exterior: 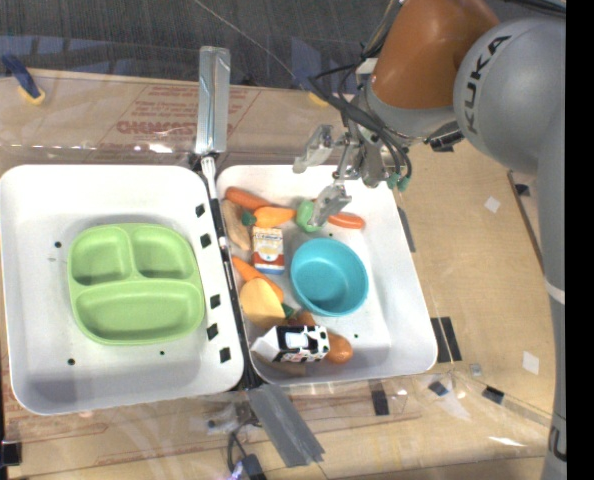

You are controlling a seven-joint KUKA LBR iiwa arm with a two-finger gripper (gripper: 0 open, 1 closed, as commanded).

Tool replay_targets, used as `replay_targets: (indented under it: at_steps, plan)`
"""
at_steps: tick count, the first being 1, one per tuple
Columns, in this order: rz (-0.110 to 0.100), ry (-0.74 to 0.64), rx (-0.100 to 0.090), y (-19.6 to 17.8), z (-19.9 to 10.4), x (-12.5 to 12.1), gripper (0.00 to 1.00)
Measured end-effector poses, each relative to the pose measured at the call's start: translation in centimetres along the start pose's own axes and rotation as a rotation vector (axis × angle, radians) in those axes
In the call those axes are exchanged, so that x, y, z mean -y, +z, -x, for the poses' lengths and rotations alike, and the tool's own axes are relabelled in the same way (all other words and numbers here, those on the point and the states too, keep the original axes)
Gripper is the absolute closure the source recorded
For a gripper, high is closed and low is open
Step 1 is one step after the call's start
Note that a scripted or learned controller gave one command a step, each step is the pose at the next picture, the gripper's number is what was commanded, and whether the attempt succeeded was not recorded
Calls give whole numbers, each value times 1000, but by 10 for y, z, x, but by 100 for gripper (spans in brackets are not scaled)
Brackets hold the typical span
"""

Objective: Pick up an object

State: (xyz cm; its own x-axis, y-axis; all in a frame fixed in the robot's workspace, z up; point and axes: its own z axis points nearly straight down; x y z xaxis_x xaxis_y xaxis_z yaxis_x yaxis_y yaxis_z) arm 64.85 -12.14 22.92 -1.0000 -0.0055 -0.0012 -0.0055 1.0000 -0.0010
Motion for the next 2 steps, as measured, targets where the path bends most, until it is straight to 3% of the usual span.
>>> replay_targets:
  at_steps: [1,2]
  plan:
    - [-1,-208,6,-60,7,7,0]
    - [-1,-656,5,-68,10,11,0]
